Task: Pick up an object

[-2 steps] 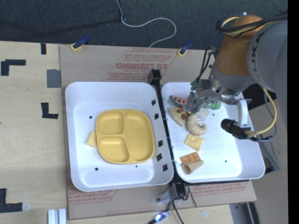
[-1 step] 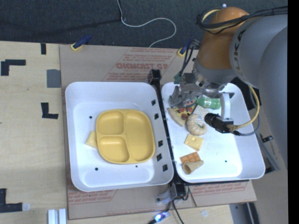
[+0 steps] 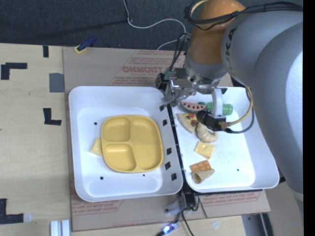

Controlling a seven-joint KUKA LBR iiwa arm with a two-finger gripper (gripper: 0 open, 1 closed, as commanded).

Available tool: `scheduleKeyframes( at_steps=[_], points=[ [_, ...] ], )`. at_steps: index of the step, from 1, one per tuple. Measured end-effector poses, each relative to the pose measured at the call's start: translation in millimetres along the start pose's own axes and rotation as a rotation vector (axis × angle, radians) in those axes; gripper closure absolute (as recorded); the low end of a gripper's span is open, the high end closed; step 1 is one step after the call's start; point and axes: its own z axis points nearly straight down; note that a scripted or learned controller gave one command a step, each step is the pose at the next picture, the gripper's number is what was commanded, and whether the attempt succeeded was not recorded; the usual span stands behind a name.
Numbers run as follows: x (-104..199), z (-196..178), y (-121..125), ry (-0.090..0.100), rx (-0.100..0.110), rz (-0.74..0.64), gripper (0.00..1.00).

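My gripper [image 3: 171, 91] hangs over the far end of the wall between the two bins, at the top left corner of the right bin [image 3: 256, 173]. Just to its right lies a watermelon slice [image 3: 193, 104], and beside that a green piece [image 3: 221, 108]. Nearer the front are a pale cheese wedge [image 3: 185, 122], a croissant [image 3: 205, 133], a square cheese slice [image 3: 204, 149] and a waffle cone [image 3: 201, 170]. I see nothing held at the gripper.
The left bin [image 3: 81, 112] holds a yellow divided plate [image 3: 132, 143] with a flat yellow piece [image 3: 95, 146] poking out under its left edge. The grey arm [image 3: 266, 68] covers the right bin's far right side. A white cable [image 3: 147, 23] lies behind the bins.
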Motion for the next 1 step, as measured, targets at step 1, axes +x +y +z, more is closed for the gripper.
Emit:
scheduleKeyframes(
  at_steps=[1],
  points=[
    [30.8, 22.6, 6.6, -0.002, 0.003, 0.003, 1.0]
  ],
)
